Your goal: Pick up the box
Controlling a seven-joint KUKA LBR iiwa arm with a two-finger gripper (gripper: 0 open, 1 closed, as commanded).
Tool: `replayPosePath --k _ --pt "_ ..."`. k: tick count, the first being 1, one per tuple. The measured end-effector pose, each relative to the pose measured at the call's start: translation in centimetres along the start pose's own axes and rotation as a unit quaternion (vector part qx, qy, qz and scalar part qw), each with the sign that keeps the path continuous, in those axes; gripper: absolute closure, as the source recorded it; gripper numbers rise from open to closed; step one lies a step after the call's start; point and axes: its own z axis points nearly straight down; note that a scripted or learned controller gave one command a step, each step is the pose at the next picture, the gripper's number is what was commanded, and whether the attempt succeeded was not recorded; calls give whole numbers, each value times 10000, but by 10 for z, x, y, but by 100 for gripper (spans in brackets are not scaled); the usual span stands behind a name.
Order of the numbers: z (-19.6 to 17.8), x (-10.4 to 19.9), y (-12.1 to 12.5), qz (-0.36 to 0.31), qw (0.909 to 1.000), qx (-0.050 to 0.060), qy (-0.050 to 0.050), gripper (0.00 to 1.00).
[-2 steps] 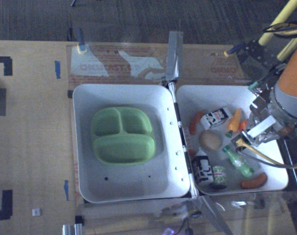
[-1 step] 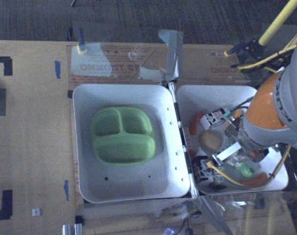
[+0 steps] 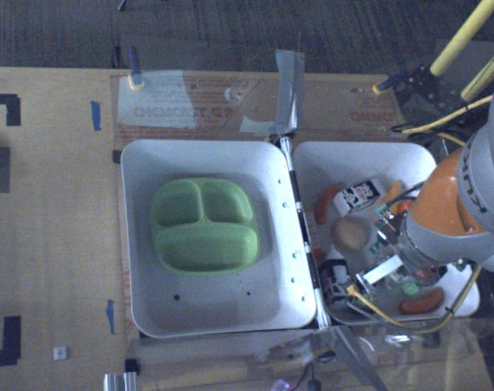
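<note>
Box sits in the right bin's far half, apart from our gripper; can't tell its opening. Risk: it's low among clutter, so we may grab the tan lump instead.

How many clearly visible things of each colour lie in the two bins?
White: 1, the box
Green: 1, the plate
Red: 2, a piece beside the box, a long piece at the near edge
Tan: 1, the round lump
Total: 5; bits under the arm are too hidden.

Probably a robotics lab; plywood bench with blue tape marks, two white bins, grey carpet.
</note>
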Motion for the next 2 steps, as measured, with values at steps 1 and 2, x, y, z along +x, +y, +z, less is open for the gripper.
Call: replayPosePath --k 1,2 --pt "0 12 -17 -240 9997 -33 -3 100" --pt "-148 36 -2 -389 9992 4 -24 100"
